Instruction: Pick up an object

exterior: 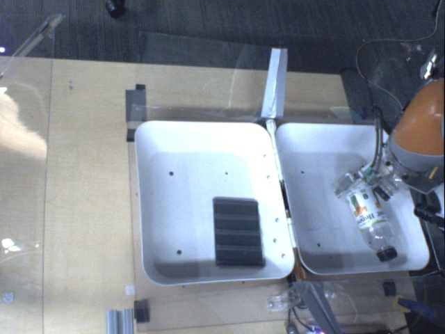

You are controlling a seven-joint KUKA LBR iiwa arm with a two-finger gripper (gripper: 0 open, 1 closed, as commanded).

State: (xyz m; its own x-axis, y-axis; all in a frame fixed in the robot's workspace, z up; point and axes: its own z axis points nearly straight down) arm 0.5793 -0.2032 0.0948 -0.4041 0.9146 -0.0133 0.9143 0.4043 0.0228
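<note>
— Gripper (367,179)?
— Down in right bin (313,145), by far wall. Cannot tell grip state.
— Bottle (368,218)?
— Lying just below the tool, touching or nearly, cap (387,254) pointing away.
— Black ribbed block (238,232)?
— Well left, other bin (160,186).

- You've got two bins side by side on the table (83,207).
- Left bin (181,152): ridged block (238,232) near front.
- Right bin (313,165): bottle (368,218) at right side.
</note>
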